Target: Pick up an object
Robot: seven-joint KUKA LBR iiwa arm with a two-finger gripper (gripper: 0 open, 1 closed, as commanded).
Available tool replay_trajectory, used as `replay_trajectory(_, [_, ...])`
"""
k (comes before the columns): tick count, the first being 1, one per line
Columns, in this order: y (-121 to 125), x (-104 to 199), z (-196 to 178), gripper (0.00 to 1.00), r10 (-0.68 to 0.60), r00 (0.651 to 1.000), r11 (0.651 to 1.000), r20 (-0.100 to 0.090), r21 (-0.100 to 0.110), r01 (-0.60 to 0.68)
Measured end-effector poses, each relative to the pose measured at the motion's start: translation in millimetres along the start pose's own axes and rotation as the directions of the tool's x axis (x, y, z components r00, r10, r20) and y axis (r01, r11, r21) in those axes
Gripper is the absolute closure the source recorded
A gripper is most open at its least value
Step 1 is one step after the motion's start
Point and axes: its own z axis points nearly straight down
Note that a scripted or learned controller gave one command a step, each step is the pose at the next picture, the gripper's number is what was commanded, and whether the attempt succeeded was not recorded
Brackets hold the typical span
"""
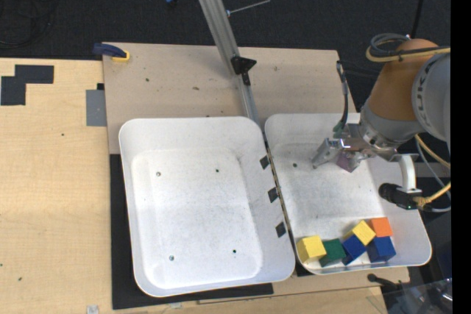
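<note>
My gripper [333, 152] hangs over the upper middle of the right bin [324, 191], reaching in from the right on the grey arm with the orange band [394, 88]. A small purple block [346, 161] sits right at the gripper's lower side; I cannot tell whether it is gripped or just lies beneath. Several blocks are bunched in the bin's near right corner: a yellow one [311, 246], a green one [333, 252], a second yellow one [363, 232], a blue one [353, 249], an orange one [381, 226] and another blue one [381, 251].
The left bin [191, 202] adjoins the right one along a divider with black clips [272, 194]. A slanted aluminium rail [217, 18] rises behind the bins. Cables [412, 195] loop by the arm at the right bin's edge.
</note>
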Motion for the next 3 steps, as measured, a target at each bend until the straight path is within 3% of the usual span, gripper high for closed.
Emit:
replay_trajectory(1, [1,1,32,0.0,0.002,1.0,1.0,0.002,-0.005,-0.002])
replay_trajectory(2, [0,0,22,1.0,0.007,1.0,1.0,0.001,-0.005,-0.007])
replay_trajectory(3, [-1,-1,-42,1.0,0.004,1.0,1.0,0.003,-0.011,-0.004])
